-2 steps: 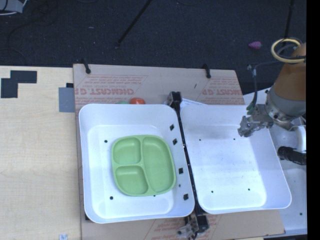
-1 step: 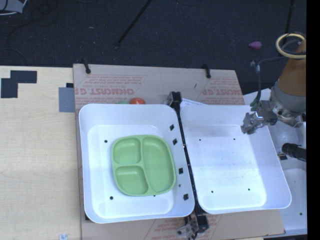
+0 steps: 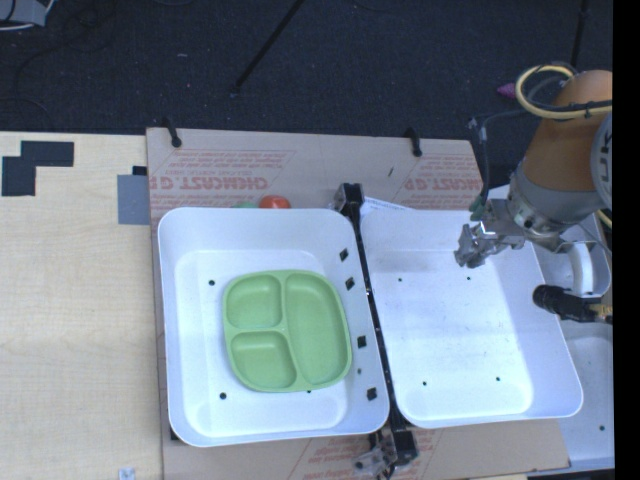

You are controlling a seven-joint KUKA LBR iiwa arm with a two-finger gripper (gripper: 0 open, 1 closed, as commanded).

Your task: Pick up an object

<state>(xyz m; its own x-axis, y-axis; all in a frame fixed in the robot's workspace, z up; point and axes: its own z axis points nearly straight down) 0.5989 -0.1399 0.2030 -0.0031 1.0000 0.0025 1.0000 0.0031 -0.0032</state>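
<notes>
one green plate [image 3: 287,330] is lying in the left bin [image 3: 190,238]; gripper [image 3: 473,245] is hanging over the right bin [image 3: 540,388], grip unclear.

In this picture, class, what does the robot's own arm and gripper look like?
The grey arm carries a broad orange band above the wrist, with yellow and purple cables looped on top. Its small metal two-finger gripper is silvery grey.

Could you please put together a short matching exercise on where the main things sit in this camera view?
Things:
1. green divided plate
2. gripper
3. small orange object

Places:
A. above the right bin's far side
B. in the left bin
C. on the cardboard, just behind the left bin

Pairs: 1-B, 2-A, 3-C
</notes>
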